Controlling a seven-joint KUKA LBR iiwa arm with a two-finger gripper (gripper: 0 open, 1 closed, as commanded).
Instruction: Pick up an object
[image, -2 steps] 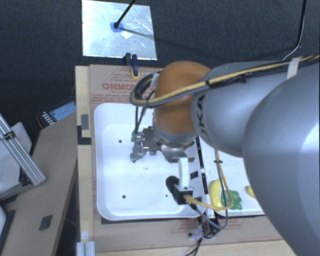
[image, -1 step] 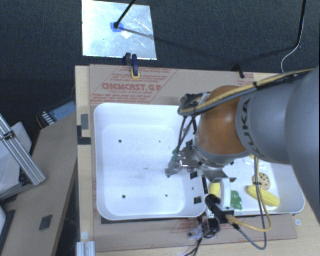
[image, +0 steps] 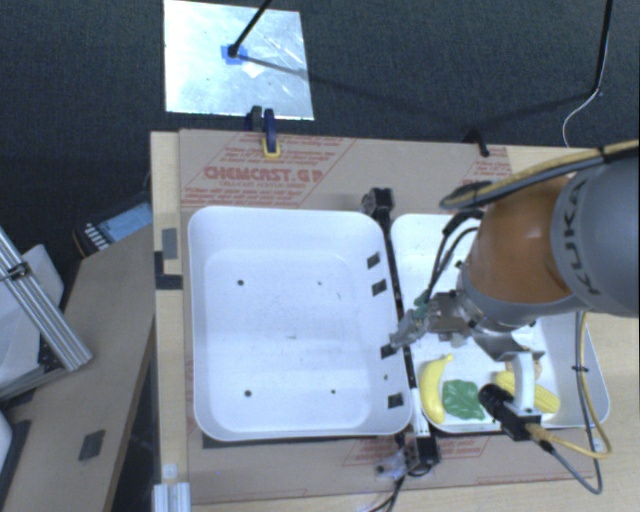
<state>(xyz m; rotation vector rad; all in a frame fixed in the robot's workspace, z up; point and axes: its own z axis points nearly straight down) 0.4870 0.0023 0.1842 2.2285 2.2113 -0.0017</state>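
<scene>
From the camera view we look down at a slant on the bench (image: 330, 165), whose brown board carries red lettering near its far edge, and on the two shallow white bins set side by side on it. The left bin (image: 215, 300) shows us a bare white floor with a few small dark dots. The right bin (image: 415, 235) is largely covered by the arm (image: 545, 245), which reaches in from the right with its orange band and grey casing over the bin's middle. Below the wrist we note the gripper (image: 425, 322) near the right bin's left wall, close to the divide between the bins; its tip is small and cluttered with cables, so we cannot tell if it is released or clenched, and we see nothing held in it. In the near left corner of the right bin lies a yellow banana (image: 432, 388); its long axis runs roughly from far to near, curving, with the far end tipped toward the right and the near end by the bin's front wall. Just beside it, to the right and touching or nearly so, sits a green object (image: 462, 398). Further right a second yellow object (image: 530, 390) is partly hidden by a black fitting on the arm. The banana lies just nearer than the gripper, apart from it.
</scene>
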